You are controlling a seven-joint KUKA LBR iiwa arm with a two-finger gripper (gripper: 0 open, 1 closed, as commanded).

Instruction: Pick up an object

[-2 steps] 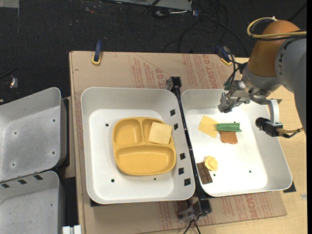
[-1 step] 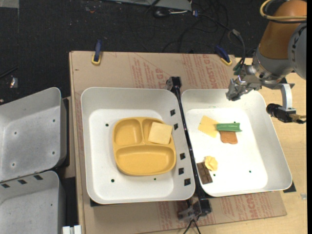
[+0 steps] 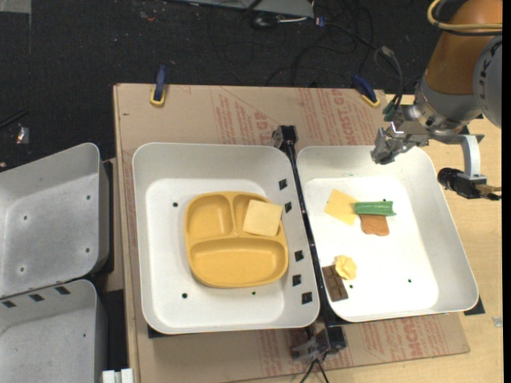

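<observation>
Objects for picking lie in the right bin (image 3: 447, 238), loosely grouped left of its centre. A pale yellow flat wedge (image 3: 340, 207), like a slice of cheese, sits highest in the group. Just beside it, toward the bin's middle, a green bar (image 3: 374, 208) rests across the top of an orange-brown oval piece (image 3: 375, 225), touching it. Nearer the bin's front-left corner, a small crumpled yellow piece (image 3: 345, 266) overlaps the upper end of a dark brown rectangular block (image 3: 334, 284) that runs along the bin's left wall.

Across the divider from the right bin, the left bin (image 3: 156, 214) holds a yellow compartment tray (image 3: 231, 254), with a pale yellow square block (image 3: 262, 218) sitting in its upper right compartment.

The arm enters over the right bin's far right corner, its orange band (image 3: 459, 54) high and its wrist angled down and inward. The jaws (image 3: 386, 152) hang over the right bin's back rim, well apart from the group of objects, with nothing visible between them; whether they are spread or pressed together cannot be told. Both bins rest on a brown board on the tabletop (image 3: 207, 106).
</observation>
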